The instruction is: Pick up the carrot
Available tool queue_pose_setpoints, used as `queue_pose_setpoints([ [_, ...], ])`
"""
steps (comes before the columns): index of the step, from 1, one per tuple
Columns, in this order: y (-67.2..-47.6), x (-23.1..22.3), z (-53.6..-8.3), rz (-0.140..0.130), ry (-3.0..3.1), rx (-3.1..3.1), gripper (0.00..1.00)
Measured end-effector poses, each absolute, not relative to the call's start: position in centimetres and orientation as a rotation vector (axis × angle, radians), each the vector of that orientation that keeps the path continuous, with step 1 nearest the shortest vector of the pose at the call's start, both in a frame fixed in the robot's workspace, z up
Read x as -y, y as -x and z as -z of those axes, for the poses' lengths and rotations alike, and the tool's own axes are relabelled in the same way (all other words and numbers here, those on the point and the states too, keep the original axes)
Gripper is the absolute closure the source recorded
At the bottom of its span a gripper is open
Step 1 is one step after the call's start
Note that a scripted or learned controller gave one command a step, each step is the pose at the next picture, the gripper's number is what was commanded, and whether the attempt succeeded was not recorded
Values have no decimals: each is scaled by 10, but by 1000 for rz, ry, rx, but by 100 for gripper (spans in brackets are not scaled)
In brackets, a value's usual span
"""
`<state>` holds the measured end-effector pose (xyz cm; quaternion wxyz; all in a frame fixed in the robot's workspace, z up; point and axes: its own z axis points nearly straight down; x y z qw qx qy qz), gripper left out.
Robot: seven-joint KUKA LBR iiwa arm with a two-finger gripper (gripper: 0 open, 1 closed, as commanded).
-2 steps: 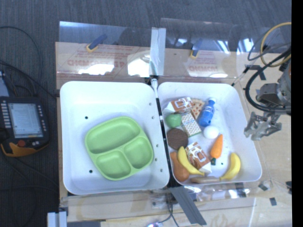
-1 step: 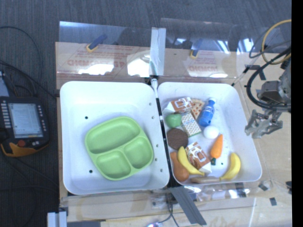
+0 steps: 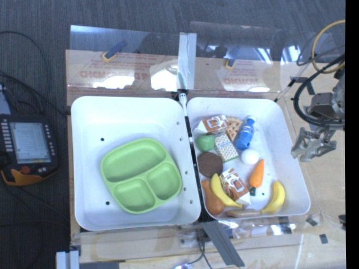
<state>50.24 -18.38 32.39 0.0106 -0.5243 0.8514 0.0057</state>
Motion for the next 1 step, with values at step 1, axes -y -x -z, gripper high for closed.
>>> queue_pose_setpoints([
  [1, -504, 183, -333, -20, 1633, -2655, 100],
])
